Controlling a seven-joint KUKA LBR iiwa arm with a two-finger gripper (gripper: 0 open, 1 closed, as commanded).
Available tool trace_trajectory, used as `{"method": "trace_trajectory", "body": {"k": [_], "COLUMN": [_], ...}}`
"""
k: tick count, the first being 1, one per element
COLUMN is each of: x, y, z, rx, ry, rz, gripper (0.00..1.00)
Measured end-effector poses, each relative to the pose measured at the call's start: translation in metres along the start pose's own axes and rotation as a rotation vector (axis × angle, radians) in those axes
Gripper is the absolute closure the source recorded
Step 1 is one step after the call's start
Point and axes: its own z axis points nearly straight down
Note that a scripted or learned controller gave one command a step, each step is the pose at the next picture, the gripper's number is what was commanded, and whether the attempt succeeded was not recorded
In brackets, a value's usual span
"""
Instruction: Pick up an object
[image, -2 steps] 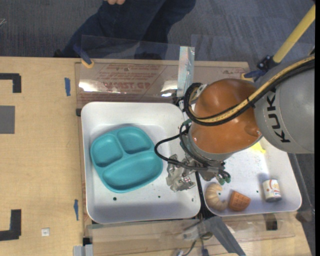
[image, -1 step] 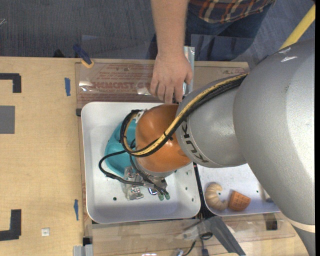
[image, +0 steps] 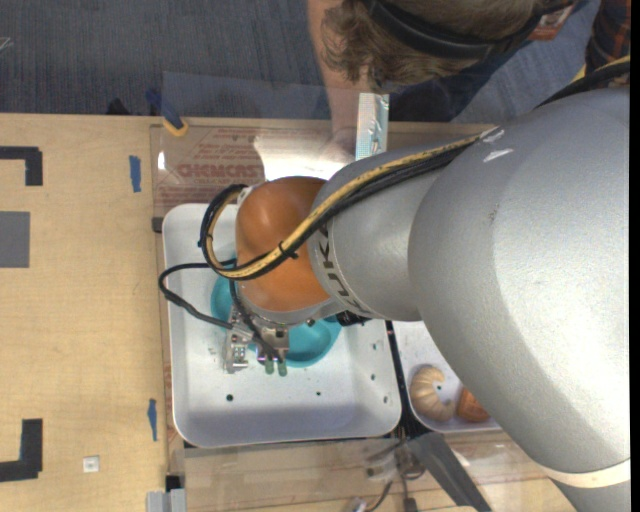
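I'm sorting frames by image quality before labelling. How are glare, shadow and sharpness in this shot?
Camera view: strong glare washes out the clear plastic sheet behind the left bin; the arm looms large and soft-edged close to the lens, shading the bin floor beneath it; the gripper over the teal object is small and slightly blurred; the shell-like object in the right bin reads clearly.

A teal bowl is seen in the left bin, largely hidden beneath the arm. A tan, ribbed, shell-like object lies in the right bin, touching an orange object beside it.
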Motion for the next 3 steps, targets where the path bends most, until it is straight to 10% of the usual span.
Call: {"method": "trace_trajectory", "body": {"k": [1, 2, 3], "x": [0.032, 0.040, 0.046], "y": [-0.004, -0.007, -0.035], "z": [-0.001, -0.099, -0.087], "rx": [-0.009, 0.006, 0.008], "ry": [-0.014, -0.002, 0.003], "rz": [0.571, 1.058, 0.431], "gripper": [1.00, 1.00, 1.00]}}
